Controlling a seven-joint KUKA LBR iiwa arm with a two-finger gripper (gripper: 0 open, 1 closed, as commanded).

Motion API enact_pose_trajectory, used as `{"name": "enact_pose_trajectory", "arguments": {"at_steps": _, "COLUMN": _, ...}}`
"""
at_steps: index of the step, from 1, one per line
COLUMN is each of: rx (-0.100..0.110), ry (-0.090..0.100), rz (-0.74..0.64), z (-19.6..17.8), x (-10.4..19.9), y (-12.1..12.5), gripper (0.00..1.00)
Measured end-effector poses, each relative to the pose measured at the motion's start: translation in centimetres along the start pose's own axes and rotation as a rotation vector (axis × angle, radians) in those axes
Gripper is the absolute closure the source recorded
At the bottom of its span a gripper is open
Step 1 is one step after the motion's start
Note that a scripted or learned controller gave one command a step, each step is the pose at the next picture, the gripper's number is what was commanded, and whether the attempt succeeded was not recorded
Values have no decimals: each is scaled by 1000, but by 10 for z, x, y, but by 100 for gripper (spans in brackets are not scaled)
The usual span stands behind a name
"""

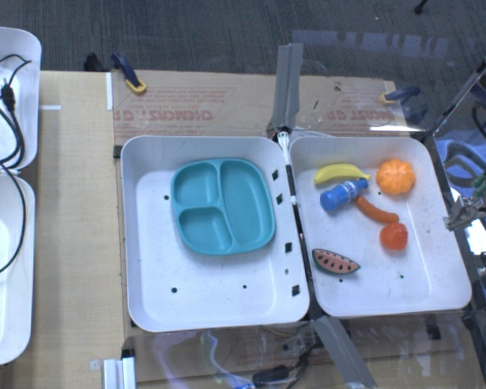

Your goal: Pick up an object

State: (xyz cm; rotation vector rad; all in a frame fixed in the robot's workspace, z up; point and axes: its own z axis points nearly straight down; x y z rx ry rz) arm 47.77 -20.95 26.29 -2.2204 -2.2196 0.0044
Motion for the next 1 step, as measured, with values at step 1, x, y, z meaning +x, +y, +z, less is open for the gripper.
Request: {"name": "enact_pose_trajectory", "arguments": {"at_steps": 1, "rx": -2, "ry": -1, "rz": 1, "z": 1, "x": -13, "y": 0, "gripper": 100}}
